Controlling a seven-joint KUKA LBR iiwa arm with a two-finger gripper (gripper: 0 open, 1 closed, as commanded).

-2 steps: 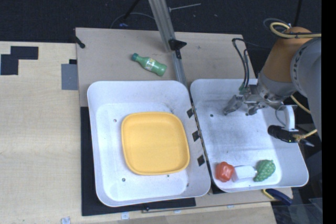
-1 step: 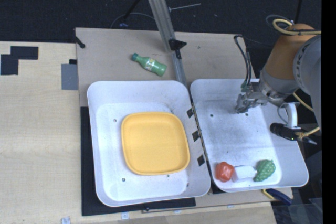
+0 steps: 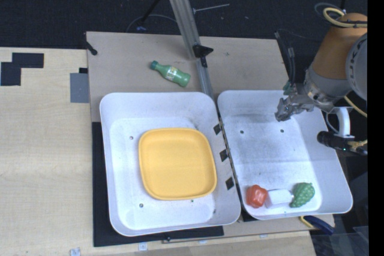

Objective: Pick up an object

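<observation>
In the right bin [image 3: 282, 147], near its front edge, lie a red tomato-like toy [image 3: 256, 195], a small white block [image 3: 279, 197] and a green bumpy toy [image 3: 302, 194] in a row. My gripper [image 3: 283, 112] hangs over the bin's far right part, well behind those three things, with nothing seen between its fingers. A yellow square plate [image 3: 177, 163] lies in the middle of the left bin [image 3: 120, 129].
A green bottle [image 3: 171, 73] lies on the bench behind the left bin. A metal rail [image 3: 187, 15] slants up from between the bins at the back. Black clips [image 3: 223, 154] sit along the seam where the bins meet.
</observation>
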